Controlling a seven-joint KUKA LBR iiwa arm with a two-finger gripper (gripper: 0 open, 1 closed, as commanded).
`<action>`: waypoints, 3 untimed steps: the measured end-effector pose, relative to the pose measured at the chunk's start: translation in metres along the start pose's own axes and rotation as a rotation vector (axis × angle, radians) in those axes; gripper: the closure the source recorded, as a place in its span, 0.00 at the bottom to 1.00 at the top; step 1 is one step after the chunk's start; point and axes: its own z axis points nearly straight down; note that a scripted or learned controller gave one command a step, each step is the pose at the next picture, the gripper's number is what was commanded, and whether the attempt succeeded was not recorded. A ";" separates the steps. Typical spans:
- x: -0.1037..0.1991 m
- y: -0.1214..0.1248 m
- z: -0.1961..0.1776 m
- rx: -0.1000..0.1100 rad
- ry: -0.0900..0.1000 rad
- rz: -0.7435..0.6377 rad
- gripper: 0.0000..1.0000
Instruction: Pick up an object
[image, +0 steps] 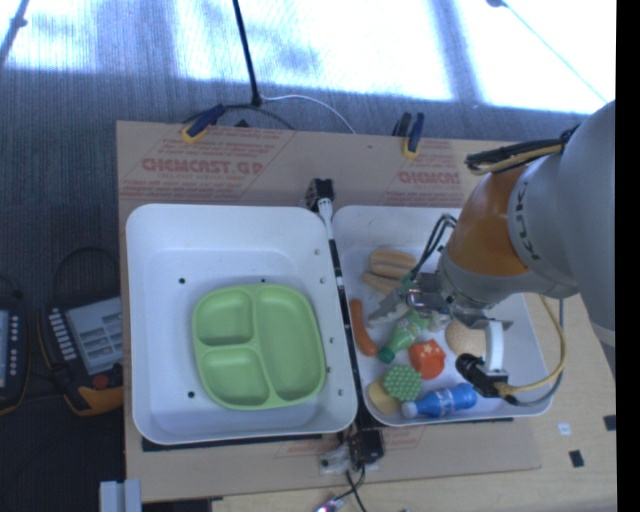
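The right bin (520, 400) holds a heap of toy food. A tan bun (388, 264) lies at its back left and an orange sausage (362, 328) lies along its left wall. Toward the front sit a red tomato (428, 358), a green knobbly ball (402, 382) and a blue bottle (442, 402). My gripper (408, 304) hangs low over the middle of the heap, just in front of the bun. Right below its tip lies a small green piece (404, 338). A pale round piece (464, 340) sits partly under the wrist.
The left bin (160, 250) holds a green divided plate (258, 346). A black ridge (338, 290) separates the two bins. The grey arm with its orange band (486, 230) covers the right bin's back right. A yellow cable (540, 380) loops over that bin's right side.
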 end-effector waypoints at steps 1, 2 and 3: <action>-0.002 -0.021 0.003 -0.021 -0.005 0.006 0.00; -0.004 -0.020 -0.007 -0.021 -0.006 0.009 1.00; 0.041 -0.019 -0.116 0.000 0.000 0.087 1.00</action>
